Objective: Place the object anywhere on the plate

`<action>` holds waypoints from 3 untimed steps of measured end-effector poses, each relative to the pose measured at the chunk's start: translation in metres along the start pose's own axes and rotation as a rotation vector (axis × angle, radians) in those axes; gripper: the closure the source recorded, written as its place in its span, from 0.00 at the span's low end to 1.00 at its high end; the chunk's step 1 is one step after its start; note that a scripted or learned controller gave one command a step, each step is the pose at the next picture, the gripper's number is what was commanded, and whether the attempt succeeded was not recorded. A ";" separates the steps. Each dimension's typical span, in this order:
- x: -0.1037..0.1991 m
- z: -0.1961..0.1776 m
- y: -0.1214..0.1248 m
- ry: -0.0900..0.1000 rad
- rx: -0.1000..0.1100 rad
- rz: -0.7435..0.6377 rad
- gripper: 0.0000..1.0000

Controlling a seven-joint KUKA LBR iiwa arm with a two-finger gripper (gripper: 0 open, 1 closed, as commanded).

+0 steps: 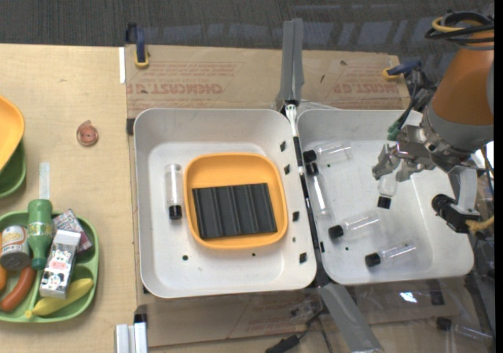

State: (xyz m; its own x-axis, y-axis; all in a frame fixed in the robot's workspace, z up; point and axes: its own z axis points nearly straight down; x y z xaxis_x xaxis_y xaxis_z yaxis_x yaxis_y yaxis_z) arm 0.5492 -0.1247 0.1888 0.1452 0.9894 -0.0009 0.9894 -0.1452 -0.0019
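Camera view: tool [387, 183] clamped on vial [385, 189], raised above right bin [448, 265]; plate [234, 168] in left bin.

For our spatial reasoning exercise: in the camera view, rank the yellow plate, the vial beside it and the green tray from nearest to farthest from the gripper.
1. Yellow plate, in the left bin.
2. Vial, just left of the plate.
3. Green tray, far left on the bench.

Gripper is over the right bin.

One camera, seemingly high overhead, looks slantwise down on both bins [149, 210].
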 end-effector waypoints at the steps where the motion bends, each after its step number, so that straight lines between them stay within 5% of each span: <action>1: 0.035 -0.012 0.039 -0.001 0.000 -0.154 1.00; 2: 0.062 -0.002 0.082 -0.002 -0.001 -0.326 1.00; 3: 0.084 -0.003 0.099 -0.002 -0.003 -0.555 1.00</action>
State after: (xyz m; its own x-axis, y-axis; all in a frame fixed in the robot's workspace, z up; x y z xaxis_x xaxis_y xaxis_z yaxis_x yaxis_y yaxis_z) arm 0.6589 -0.0558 0.1911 -0.3978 0.9175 -0.0019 0.9175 0.3978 0.0000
